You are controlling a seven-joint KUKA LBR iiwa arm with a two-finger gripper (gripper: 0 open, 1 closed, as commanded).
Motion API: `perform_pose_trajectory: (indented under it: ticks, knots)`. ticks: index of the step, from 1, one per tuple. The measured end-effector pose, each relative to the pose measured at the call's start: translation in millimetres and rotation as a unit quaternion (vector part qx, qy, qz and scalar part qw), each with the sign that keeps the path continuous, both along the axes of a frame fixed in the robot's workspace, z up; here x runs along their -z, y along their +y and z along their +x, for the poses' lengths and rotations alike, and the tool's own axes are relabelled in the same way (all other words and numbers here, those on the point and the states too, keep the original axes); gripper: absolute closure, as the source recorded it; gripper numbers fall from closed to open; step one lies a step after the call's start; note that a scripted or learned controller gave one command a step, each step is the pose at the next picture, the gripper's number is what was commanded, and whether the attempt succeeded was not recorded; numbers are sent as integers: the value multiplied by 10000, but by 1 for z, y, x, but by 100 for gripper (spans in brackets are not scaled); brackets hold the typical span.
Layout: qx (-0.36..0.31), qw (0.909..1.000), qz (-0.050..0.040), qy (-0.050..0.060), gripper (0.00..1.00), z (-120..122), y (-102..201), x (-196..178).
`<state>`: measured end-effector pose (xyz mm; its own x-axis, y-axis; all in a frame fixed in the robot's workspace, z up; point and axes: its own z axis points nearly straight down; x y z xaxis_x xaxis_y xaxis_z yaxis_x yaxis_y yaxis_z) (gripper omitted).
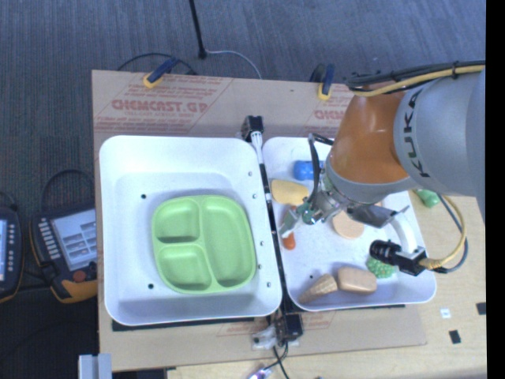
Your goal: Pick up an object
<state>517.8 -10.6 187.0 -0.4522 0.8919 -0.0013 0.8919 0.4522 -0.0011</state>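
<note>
Several small food toys lie in the right bin [422,290], and the gripper [309,212] hangs low at its nine o'clock side, just beside the yellow piece [289,191] and a slim green-and-orange piece [286,229]. Whether anything is held I cannot tell. A good pick means centring on one piece, away from the bin wall, then lifting straight.

A divided tray [203,242] is being held in the left bin [118,164]; small food items [357,280] are being kept along the right bin's [422,290] near edge.
</note>
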Motion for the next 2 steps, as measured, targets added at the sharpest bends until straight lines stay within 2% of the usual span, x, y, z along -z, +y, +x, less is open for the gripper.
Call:
perform_pose_trajectory:
  ticks: [1,2]
  knots:
    - [735,9973,0,-1,100,24,-47,3]
    - [733,9973,0,-1,0,24,-47,3]
